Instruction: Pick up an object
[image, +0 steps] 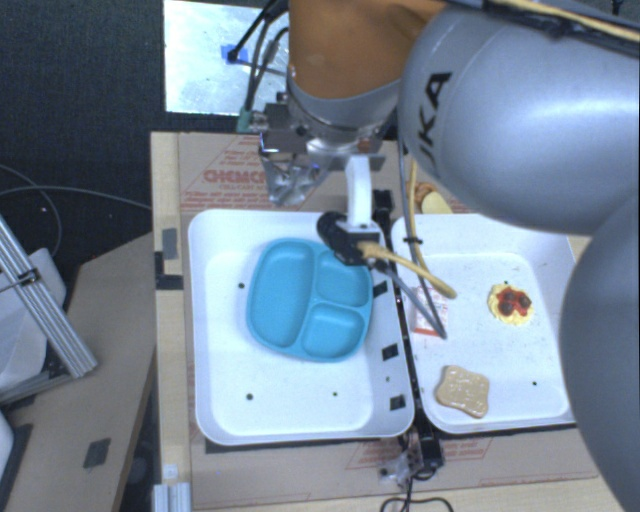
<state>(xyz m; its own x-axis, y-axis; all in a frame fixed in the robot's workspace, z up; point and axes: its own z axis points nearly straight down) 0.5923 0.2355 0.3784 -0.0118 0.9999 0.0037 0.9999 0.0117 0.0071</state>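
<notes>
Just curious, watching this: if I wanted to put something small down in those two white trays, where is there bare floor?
Left white bin: a bare strip along the near edge, below the blue divided plate. Right white bin: bare floor between the toast-like piece and the small pizza-like round. Crowded by the divider, where tan tongs lie.

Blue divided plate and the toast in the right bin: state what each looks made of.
Blue divided plate: likely moulded plastic, with a smooth, uniform colour, soft sheen and rounded compartment ridges. Toast slice: looks like a toy replica, probably plastic or foam, with a matte, speckled tan surface; the exact material is unclear from this view.
</notes>
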